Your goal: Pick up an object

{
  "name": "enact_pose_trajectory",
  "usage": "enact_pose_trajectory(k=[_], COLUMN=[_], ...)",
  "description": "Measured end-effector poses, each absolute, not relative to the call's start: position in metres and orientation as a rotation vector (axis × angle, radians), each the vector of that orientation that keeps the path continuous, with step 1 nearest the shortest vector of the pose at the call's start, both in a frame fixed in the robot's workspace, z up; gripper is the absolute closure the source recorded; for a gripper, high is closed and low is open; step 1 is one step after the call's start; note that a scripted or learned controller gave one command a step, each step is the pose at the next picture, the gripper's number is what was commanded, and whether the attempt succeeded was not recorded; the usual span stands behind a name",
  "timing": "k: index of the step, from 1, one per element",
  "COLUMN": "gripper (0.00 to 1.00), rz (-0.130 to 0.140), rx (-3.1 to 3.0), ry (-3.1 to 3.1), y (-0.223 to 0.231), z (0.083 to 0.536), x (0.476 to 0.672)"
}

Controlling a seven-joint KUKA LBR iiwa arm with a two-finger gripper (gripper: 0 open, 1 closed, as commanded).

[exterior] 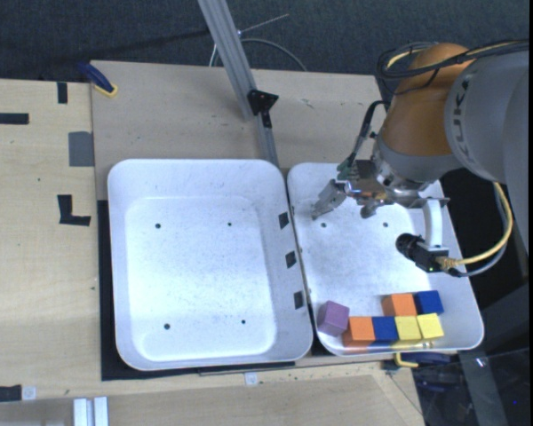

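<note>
Gripper (324,207) over right bin (355,256), fingers empty, open/closed can't tell. Blocks at 5 o'clock: row's long axis 9–3; purple block (335,316) off its 9 end.

Fixed overhead camera, slanted, both bins (115,185)

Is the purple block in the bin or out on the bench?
In. The purple block lies inside the right bin, at its near left corner beside the other blocks.
</note>
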State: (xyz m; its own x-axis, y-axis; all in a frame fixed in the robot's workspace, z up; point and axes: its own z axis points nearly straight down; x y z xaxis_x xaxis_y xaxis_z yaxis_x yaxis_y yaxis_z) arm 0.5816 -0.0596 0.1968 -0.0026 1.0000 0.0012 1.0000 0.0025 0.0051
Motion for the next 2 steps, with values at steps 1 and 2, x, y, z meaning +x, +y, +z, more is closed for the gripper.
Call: enact_pose_trajectory(k=[1,2], gripper=[0.0,0.0], rz=[-0.004,-0.002], rx=[2.222,2.218], ry=[2.225,2.23], y=[-0.041,0.007], z=[0.192,0.191], x=[0.558,0.546])
